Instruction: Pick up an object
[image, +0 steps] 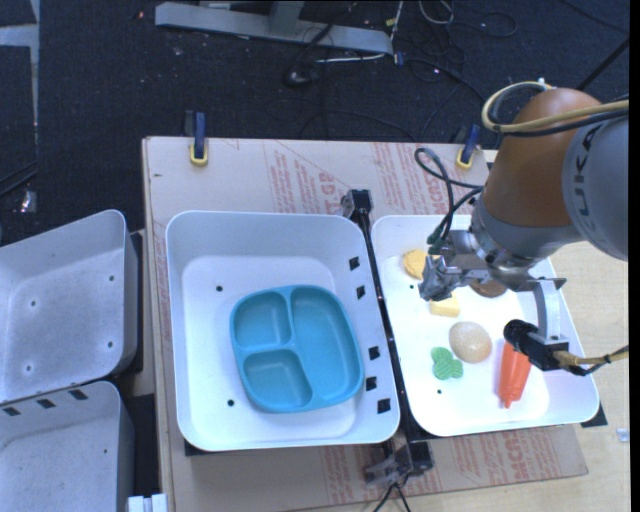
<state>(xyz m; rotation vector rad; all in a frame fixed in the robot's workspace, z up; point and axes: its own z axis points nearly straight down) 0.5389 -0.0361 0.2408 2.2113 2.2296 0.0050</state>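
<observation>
My gripper (437, 287) hangs over the upper part of the right bin (570, 410), just above a small pale yellow block (445, 308). An orange-yellow round piece (414, 264) lies to the gripper's upper left. Lower in the bin are a cream egg-shaped object (470, 341), a green leafy piece (446, 363) and an orange carrot (513, 374). A brown object (490, 289) is partly hidden under the wrist.
The left bin (190, 300) holds a blue divided plate (296, 347). A black divider (375, 300) runs between the bins. Cables and a black fitting (535, 345) trail from the arm over the right bin. White bin lids (60, 300) lie at far left.
</observation>
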